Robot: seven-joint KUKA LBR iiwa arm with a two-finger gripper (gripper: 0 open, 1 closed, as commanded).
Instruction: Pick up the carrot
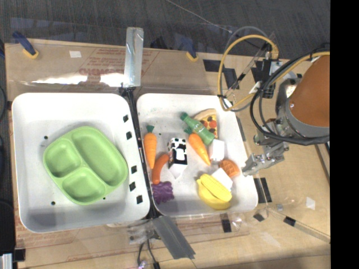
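While the metal two-finger gripper hangs beside the right shallow white bin, we cannot tell its state.
We locate two orange plastic carrots inside that bin.

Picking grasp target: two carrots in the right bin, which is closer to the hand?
The carrot mid-bin, beside the pizza slice. The other carrot lies against the bin's left wall, farther from the hand.

Single overhead cam, fixed, angled down.
Looks over the bench from a moderate height, both white bins side by side in frame, left bin, right bin.
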